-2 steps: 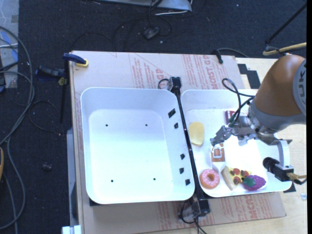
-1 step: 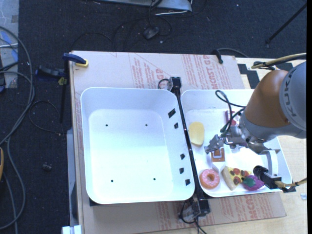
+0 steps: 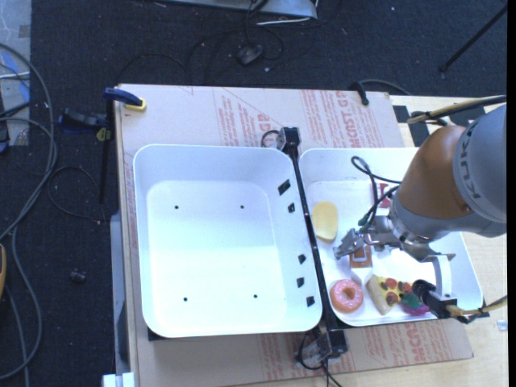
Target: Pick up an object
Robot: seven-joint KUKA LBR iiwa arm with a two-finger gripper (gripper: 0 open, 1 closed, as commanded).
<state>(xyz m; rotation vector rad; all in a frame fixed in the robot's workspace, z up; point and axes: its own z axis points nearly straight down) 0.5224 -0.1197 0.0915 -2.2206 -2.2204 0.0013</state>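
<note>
My gripper [image 3: 353, 247] hangs low in the right bin [image 3: 339, 164], near its middle. Right under it lies a small brown and white object [image 3: 361, 257], touching or nearly touching the gripper; whether it is held I cannot tell. A yellow oval piece [image 3: 326, 220] lies just up and left of the gripper. A pink donut [image 3: 347, 295] sits near the bin's front edge. Beside the donut rests a pizza-like wedge [image 3: 385, 290] with red spots, then a green and pink item [image 3: 414, 300].
The left bin [image 3: 161, 176] stands beside the right one, parted by a black divider [image 3: 305, 216]. A red item [image 3: 385, 190] peeks out at the arm's edge. The arm [image 3: 451, 184] covers the right bin's far right. Cables trail over the bench's back and front.
</note>
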